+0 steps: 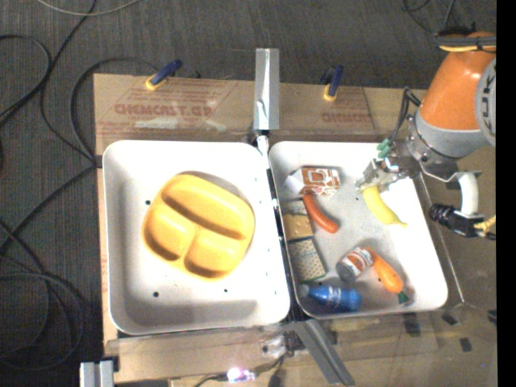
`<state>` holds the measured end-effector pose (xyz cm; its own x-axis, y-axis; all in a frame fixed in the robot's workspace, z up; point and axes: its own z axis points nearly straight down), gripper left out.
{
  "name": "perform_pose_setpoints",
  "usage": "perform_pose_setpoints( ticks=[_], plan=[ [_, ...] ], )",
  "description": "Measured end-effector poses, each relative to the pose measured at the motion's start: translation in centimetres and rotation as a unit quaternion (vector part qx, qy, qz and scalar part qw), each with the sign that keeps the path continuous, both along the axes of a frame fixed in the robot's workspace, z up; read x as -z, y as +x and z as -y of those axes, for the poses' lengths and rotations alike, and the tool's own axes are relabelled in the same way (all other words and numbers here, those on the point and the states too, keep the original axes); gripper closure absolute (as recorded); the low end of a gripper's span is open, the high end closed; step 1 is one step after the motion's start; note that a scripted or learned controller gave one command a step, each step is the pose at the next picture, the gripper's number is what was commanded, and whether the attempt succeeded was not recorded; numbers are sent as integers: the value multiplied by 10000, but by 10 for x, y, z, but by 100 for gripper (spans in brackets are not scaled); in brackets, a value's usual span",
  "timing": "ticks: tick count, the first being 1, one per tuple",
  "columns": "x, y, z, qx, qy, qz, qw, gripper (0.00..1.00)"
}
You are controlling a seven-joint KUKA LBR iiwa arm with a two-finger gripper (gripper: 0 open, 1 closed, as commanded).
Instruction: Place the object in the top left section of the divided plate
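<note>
- A yellow divided plate is seen lying in the left white bin, tilted a little, with one long section along its upper edge and two smaller sections below.
- All three sections of the plate are seen bare.
- The right white bin is seen beside the left one, their inner rims touching along the middle of the worktop.
- A yellow toy banana is seen in the upper right part of the right bin, lying at a slant on the bin floor.
- The tool is seen just above the upper end of the banana, at the end of the grey arm with the orange band, which enters from the right.
- It cannot be told whether the tool is spread or pressed together; the parts at its tip are too small and tangled to be read, and nothing can be made out between them.
- A small red-and-white box is seen at the upper left of the right bin, with an orange sausage-like piece just below it.
- Two flat brownish cracker-like pieces are seen along the left wall of that bin.
- A blue bottle is seen lying near the lower rim.
- A small can and an orange carrot are seen touching in the lower right part.
- Two clamps with blue and yellow handles are seen on the cardboard at the far edge of the worktop.
</note>
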<state>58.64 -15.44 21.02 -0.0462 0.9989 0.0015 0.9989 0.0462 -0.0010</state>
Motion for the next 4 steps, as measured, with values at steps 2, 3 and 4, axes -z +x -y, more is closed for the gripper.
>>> perform_pose_setpoints(
  ticks=[2, 3, 4],
  plan=[
    [32, 54, 63, 199, -11, -4, 9998, 100],
    [38, 19, -4, -1234, -4, 0, 9924, 100],
    [27, -18, -83, -1070, -1, -4, 9943, 100]
  ],
)
